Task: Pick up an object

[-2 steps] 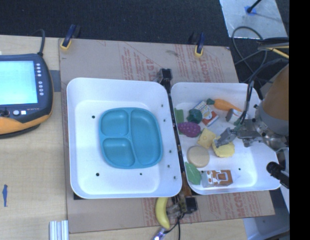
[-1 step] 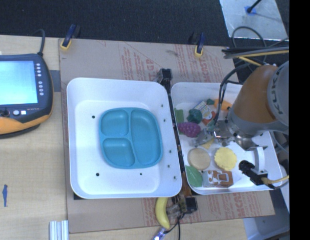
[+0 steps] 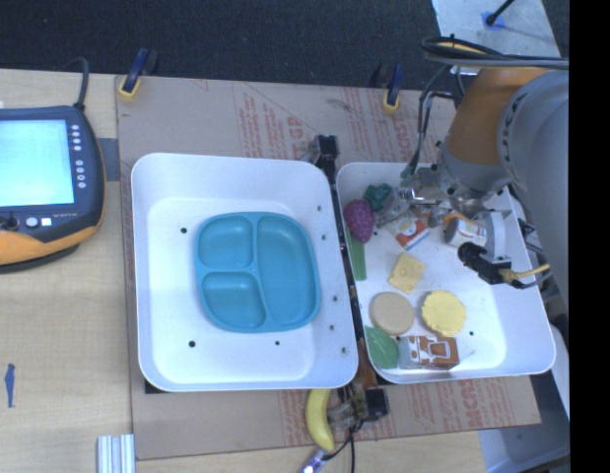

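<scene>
My gripper (image 3: 430,197) hangs low over the right bin's (image 3: 526,348) far end, beside a purple toy (image 3: 360,219); I cannot tell its state. A blue tray (image 3: 257,270) sits in the left bin (image 3: 157,264).

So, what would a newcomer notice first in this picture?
First, the blue three-compartment plastic plate, alone in the left white bin. Then the grey arm with its orange band, reaching from the right over the right white bin, which holds small toy foods.
</scene>
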You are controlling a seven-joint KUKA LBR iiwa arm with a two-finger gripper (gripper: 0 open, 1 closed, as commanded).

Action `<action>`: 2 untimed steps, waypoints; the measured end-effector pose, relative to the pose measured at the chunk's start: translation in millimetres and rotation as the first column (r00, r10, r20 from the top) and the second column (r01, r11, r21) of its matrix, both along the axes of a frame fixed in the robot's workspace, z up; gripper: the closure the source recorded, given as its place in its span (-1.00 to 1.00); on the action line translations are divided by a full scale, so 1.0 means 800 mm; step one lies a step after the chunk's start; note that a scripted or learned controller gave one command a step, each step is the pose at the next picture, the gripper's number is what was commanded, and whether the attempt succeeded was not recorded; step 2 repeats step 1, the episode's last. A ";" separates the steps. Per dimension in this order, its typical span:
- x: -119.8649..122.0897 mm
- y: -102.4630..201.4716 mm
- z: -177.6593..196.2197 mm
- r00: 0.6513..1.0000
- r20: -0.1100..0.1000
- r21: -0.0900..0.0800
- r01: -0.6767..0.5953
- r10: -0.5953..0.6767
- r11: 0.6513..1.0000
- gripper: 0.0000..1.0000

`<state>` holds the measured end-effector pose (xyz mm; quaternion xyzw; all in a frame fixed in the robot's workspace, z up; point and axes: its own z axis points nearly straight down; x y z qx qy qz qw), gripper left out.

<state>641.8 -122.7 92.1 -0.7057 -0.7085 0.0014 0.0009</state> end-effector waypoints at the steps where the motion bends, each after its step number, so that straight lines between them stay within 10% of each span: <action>1: 0.000 -0.001 0.012 1.000 -0.003 0.001 -0.003 0.003 1.000 1.00; 2: 0.000 -0.001 0.012 1.000 -0.003 0.001 -0.003 0.003 1.000 1.00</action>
